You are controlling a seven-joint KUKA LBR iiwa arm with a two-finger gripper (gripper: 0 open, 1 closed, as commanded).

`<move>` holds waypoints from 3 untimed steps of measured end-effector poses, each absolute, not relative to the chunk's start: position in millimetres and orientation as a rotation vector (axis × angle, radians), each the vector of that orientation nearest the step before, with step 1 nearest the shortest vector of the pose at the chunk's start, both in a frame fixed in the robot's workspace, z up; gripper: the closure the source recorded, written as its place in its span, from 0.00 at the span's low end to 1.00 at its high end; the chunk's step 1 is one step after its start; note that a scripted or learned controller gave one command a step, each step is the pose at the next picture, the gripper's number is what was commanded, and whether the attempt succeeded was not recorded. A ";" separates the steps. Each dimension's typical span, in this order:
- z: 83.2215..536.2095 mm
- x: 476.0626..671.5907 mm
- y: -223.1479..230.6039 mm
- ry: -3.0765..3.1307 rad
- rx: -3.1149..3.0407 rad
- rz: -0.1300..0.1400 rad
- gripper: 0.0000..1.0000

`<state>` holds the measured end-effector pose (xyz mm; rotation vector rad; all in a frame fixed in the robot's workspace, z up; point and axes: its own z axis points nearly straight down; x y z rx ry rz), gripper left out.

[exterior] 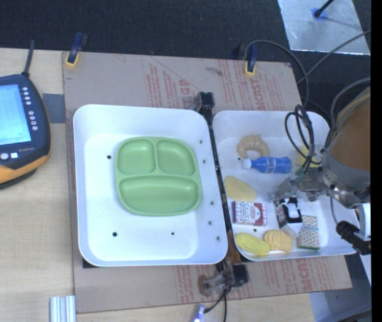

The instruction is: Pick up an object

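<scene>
My gripper (289,208) hangs low over the middle right of the right bin (226,127), with the arm (349,145) coming in from the right. Just left of it lies a red and white carton (248,213). A patterned small box (308,233) sits just below and right of it, and a tan cracker (278,240) lies below. Further up are a blue bottle (269,164), a beige pretzel-shaped pastry (252,144) and a yellow wedge (239,188). A yellow corn-like piece (251,245) rests at the bin's front.
The left bin (90,233) holds a green divided plate (156,175). A tablet-like pendant (7,123) lies on the bench at far left. Black cables (303,123) loop over the right bin's back right corner. Clamps (206,101) join the bins.
</scene>
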<state>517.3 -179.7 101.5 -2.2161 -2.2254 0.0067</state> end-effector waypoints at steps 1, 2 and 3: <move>93.6 510.9 -143.4 -2.231 -2.223 0.004 0.00; 103.2 511.4 -143.1 -2.239 -2.214 0.005 1.00; 216.2 522.0 -68.0 -2.227 -2.215 0.001 1.00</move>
